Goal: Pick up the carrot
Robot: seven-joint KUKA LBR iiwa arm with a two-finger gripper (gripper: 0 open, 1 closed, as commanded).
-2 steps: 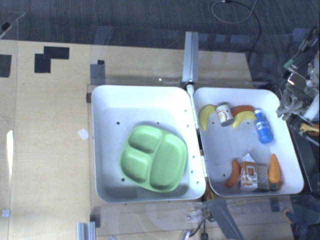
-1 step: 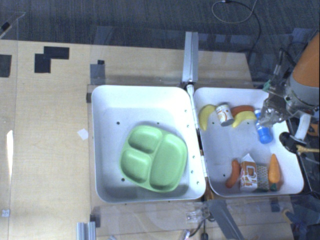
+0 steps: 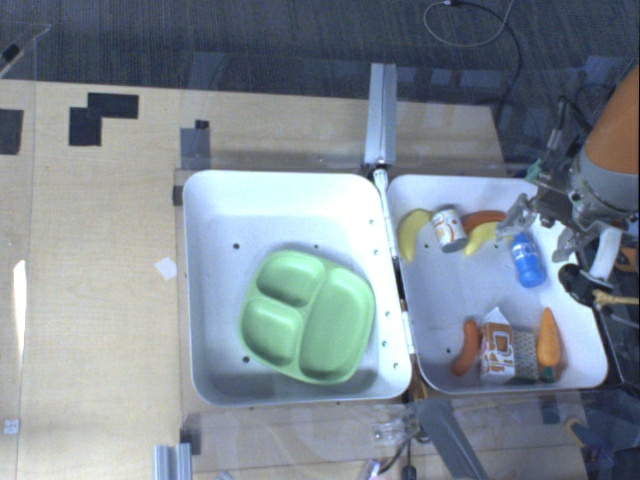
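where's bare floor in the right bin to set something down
The widest bare patch of the right white bin is its middle-left floor, bordered by the yellow banana above and the small sausage below. The far edge is crowded: banana, small can, blue bottle and claw. The near-right corner holds the snack packet and orange carrot.

No legible text. Small can (image 3: 447, 228) and snack packet (image 3: 497, 351) carry printed labels, too blurred to read.
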